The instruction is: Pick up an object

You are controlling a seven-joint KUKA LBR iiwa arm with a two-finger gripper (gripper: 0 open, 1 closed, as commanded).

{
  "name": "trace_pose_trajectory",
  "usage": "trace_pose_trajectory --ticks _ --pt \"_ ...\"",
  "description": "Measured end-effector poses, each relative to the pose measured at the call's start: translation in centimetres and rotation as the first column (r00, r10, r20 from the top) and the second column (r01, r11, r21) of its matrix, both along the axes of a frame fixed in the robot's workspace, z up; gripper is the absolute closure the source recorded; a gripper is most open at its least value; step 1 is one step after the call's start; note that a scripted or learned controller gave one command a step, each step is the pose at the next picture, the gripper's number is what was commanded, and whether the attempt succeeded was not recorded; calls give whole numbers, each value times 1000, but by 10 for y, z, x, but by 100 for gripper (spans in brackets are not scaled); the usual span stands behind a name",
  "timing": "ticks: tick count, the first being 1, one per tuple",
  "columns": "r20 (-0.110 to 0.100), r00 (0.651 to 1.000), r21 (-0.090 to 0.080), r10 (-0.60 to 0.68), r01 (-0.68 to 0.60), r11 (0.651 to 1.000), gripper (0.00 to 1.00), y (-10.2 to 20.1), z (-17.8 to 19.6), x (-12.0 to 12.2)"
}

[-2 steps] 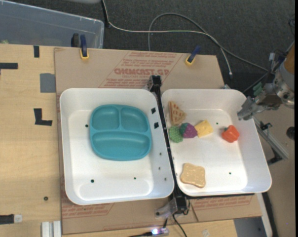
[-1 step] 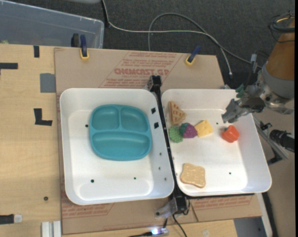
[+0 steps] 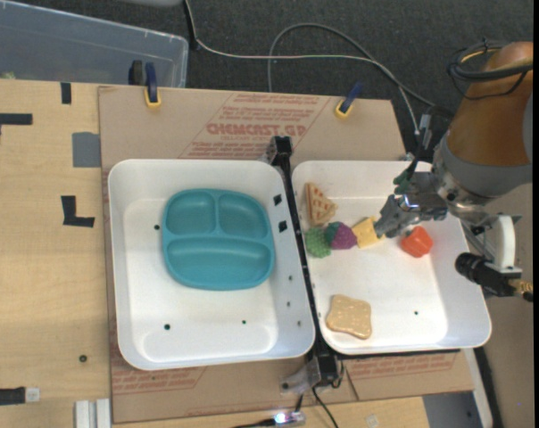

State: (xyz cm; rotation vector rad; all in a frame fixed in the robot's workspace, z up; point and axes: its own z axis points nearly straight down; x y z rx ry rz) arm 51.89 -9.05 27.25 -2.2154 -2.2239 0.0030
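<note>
We read this as the approach step of a pick: the gripper (image 3: 393, 221) sits low over the right bin (image 3: 457, 324), at the centre-right of the frame, with nothing visibly between its fingers. At this slant the dark gripper body hides the tips, so we cannot tell how far apart they stand.

Candidate objects, all in the right bin:
- yellow block (image 3: 365, 233), just left of the gripper and seemingly touching it or nearly so; the likeliest target in our judgement.
- red piece (image 3: 417, 242), just lower right of the gripper.
- purple piece (image 3: 342, 236) and green piece (image 3: 318, 242), touching each other, left of the yellow block.
- waffle piece (image 3: 319, 203), upper left of the cluster, near the divider.
- bread slice (image 3: 350, 316), alone toward the lower edge of the bin.

The left bin (image 3: 131, 328) holds a teal divided plate (image 3: 219, 239), well apart from the arm.

Next move, as we judge it: centre the fingers over one item, descend, close, then lift. The yellow block sits close to the purple piece, so a straddle there risks nudging the neighbour; the red piece has more free space around it.
</note>
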Motion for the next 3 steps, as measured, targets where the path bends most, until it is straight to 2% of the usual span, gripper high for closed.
trace_pose_trajectory --ticks 1,3 --pt "0 1000 1 3 -3 1000 100 59 -7 -13" --pt "-1 1000 -1 1 -1 1000 100 159 -24 -14"
